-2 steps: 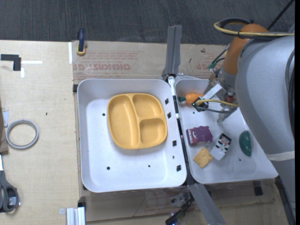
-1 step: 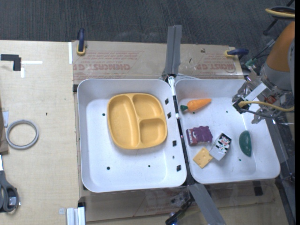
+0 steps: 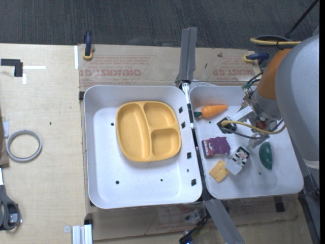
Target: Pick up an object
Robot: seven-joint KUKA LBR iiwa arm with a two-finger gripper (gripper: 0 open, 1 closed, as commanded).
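The right bin [image 3: 284,184] holds an orange carrot [image 3: 213,109] at its far left and a purple packet [image 3: 217,146] below it. A yellow cheese wedge [image 3: 219,171] lies near the front, with a small white box [image 3: 238,159] beside it. A dark green oval piece [image 3: 265,155] lies further right. My gripper [image 3: 255,123] hangs low over the middle of this bin, right of the carrot and above the green piece. I see nothing held in it.
A yellow divided plate [image 3: 149,131] lies in the left bin [image 3: 101,187]. A grey ring [image 3: 23,145] and scissors [image 3: 9,213] lie on the bench to the left. The grey arm [image 3: 304,100] covers the right bin's right side.
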